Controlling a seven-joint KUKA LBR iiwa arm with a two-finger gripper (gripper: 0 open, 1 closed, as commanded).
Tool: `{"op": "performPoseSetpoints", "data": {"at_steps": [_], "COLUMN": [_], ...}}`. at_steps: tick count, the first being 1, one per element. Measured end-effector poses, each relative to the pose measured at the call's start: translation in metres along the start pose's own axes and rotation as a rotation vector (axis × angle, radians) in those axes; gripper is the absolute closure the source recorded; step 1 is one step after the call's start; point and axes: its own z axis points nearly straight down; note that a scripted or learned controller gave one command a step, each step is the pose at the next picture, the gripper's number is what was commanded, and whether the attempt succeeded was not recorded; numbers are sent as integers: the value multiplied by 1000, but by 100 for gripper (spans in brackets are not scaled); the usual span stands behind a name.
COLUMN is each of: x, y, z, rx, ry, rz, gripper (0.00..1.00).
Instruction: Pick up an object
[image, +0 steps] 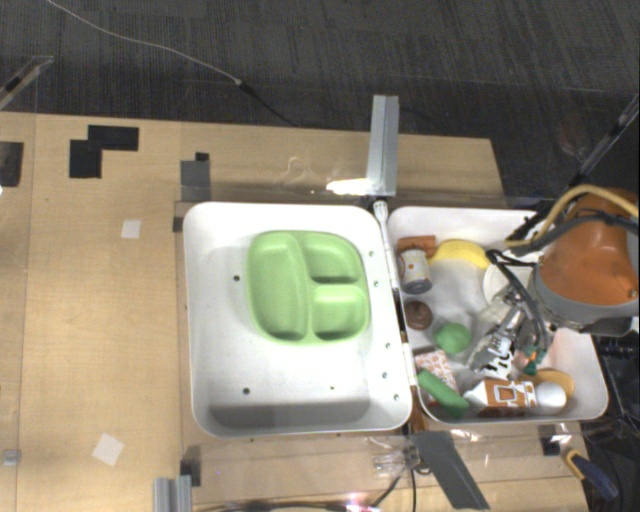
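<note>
The right bin (470, 216) holds a jumble of small things. A small can (413, 270) lies near its left wall, with a yellow fruit (460, 254) behind it and a brown round piece (418, 315) in front. A green ball (452, 338) sits mid-bin, and a green oblong piece (442, 392) lies near the front wall. An orange-labelled bottle (515, 395) lies on its side along the front. My gripper (500, 347) is low in the bin, just right of the green ball and just above the bottle.
In the left bin (215, 380) lies a green divided plate (305, 285). A patterned packet (433, 362) lies in the right bin, by the green oblong piece. The arm's orange band (590, 268) and its cables hang over the right bin's right side. A metal post (384, 145) stands behind the bins.
</note>
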Motion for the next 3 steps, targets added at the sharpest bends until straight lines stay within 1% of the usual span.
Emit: {"op": "performPoseSetpoints", "data": {"at_steps": [1, 2, 3], "x": [7, 11, 13], "y": [32, 3, -10], "z": [14, -52, -21], "rx": [9, 11, 11], "ry": [18, 27, 29], "rz": [144, 235, 256], "gripper": [0, 0, 0]}}
